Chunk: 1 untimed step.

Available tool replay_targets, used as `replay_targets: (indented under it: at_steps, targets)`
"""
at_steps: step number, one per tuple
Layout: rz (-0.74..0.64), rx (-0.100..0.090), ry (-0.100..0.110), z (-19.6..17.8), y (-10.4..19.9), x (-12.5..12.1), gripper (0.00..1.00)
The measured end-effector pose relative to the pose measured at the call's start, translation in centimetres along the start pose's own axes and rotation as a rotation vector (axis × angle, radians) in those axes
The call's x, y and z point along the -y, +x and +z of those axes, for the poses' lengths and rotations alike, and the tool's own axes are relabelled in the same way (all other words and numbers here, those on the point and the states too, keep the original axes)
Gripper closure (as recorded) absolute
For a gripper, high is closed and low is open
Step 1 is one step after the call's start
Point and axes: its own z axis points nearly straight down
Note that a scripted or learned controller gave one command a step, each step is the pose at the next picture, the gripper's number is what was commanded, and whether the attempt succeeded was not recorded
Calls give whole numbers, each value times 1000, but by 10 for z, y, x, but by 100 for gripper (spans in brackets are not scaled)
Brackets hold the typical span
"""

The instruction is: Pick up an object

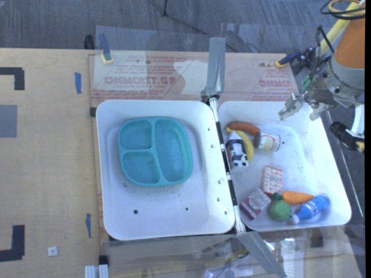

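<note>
My gripper (301,110) hangs over the far right part of the right bin (324,155), open, with nothing between its fingers. Along that bin's left side lie a red-brown sausage (242,126), a yellow banana (247,143), a small pale jar (268,142) and a black-and-white toy (236,155). Toward the near edge sit a pink box (272,179), a dark red packet (256,202), a green ball (279,210), an orange carrot (297,197) and a blue bottle (311,208). All of these are left of and nearer than the gripper, none touching it.
The left bin (110,207) holds a teal divided plate (155,150). A grey metal bar (215,68) stands behind the seam between the bins. Cables and the arm's orange band (351,48) crowd the far right. Bare white floor lies under the gripper.
</note>
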Motion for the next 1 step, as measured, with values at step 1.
replay_targets:
  at_steps: [1]
  targets:
    - [-305, 2, -3, -107, 4, -15, 0]
